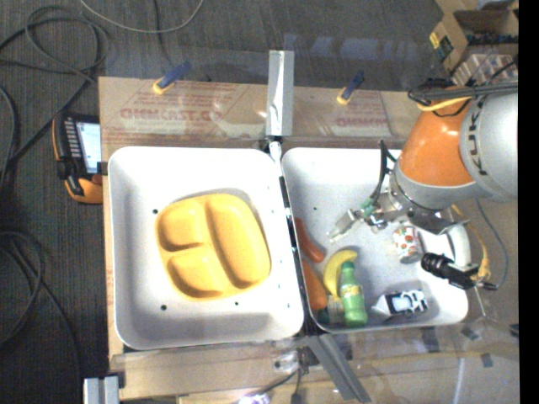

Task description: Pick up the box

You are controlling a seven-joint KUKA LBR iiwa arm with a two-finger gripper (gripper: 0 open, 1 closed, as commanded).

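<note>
The box [406, 303] is a small black-and-white carton lying flat near the front right corner of the right bin [324, 175]. My gripper [364, 216] hangs over the middle of that bin, pointing left, under the grey arm with its orange band [434, 154]. The gripper is above and to the left of the box and well apart from it. Nothing shows in its grasp.
Near the gripper are a white cup with red spots [407, 241], a banana [336, 268], a green bottle [352, 297] and orange carrot-like pieces [310, 263] along the bin's left wall. The left bin [126, 225] holds a yellow divided tray [212, 244].
</note>
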